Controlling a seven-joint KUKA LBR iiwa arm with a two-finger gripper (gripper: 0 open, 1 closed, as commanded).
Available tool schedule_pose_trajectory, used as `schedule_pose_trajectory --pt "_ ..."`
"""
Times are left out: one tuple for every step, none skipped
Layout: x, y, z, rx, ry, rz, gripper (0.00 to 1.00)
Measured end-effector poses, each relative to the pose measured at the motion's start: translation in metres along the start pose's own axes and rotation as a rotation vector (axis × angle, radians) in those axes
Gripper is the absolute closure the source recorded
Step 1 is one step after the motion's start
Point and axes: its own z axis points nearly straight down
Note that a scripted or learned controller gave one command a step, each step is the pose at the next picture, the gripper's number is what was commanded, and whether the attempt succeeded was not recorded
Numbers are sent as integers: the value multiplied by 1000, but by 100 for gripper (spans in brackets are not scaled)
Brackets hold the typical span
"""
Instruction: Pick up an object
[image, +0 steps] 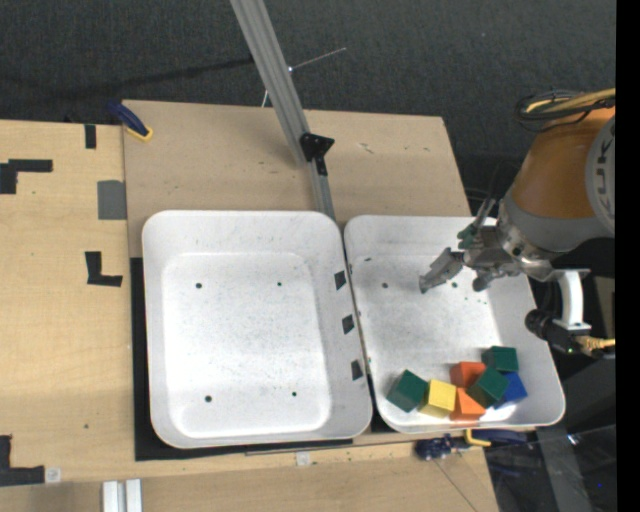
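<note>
Hanging over the upper part of the right bin (520, 300), the claw (452, 270) had its two fingers spread apart with nothing between them, one dark finger (436, 276) angled down toward the bin's bare floor. The grey arm (560, 190) carrying it reached in above the right bin's far corner. The blocks all lay bunched in the near corner of the right bin, well apart from the claw: a green block (406, 390) on the side toward the left bin (240, 325), a yellow block (439, 397) touching it, then orange blocks (466, 388), a dark green block (497, 372) and a blue block (514, 388) against the wall. They looked like small, stiff, light cubes with smooth faces, likely to slip if pinched at an edge. The green block seemed easiest to take, gripped across its two free flat sides, since its neighbours crowded together.
</note>
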Motion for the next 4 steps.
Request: schedule_pose_trajectory --pt "1 7 47 -1 0 -1 0" --pt "1 4 112 1 0 -1 0" --pt "2 5 99 -4 1 -2 100" --pt "8 8 55 -10 0 -2 100"
